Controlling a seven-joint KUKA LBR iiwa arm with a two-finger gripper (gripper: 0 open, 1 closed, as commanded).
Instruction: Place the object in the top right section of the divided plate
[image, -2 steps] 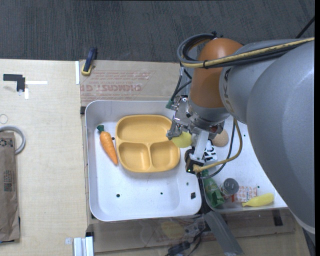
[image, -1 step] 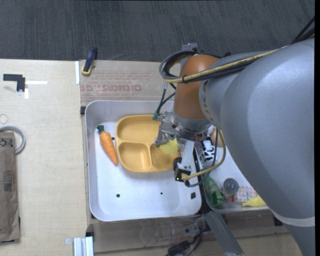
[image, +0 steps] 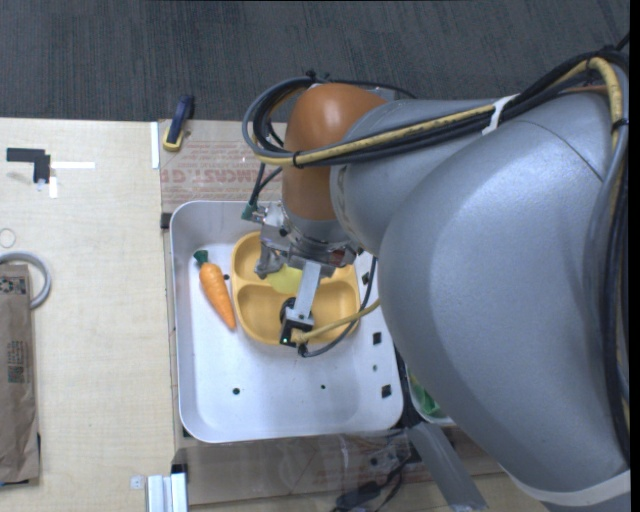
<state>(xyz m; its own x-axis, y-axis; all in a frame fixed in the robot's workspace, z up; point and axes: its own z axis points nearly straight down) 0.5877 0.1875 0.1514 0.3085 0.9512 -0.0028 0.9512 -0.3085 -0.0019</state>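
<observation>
The gripper hangs low over the yellow divided plate, at the end of the grey arm that reaches in from the right of the view and covers much of that side. The wrist and its fittings hide it from above, so I cannot tell whether it is released or clenched, or whether it has hold of anything.

Right beside the gripper, on its right and slightly toward the near edge, a pale yellow-green piece lies inside the plate, half hidden by the wrist. I cannot tell which section it is in, or whether the gripper touches it.

To the left of the gripper a carrot lies on the floor of the white bin, outside the plate. Its green top points to the far side, and its body runs along the plate's left rim, just beside it.

The plate sits in the far half of the bin, directly under the gripper.

Well to the gripper's far left, a blue and yellow tool rests on cardboard beyond the bin. Far to the left, a brown packet lies at the bench's edge.
</observation>
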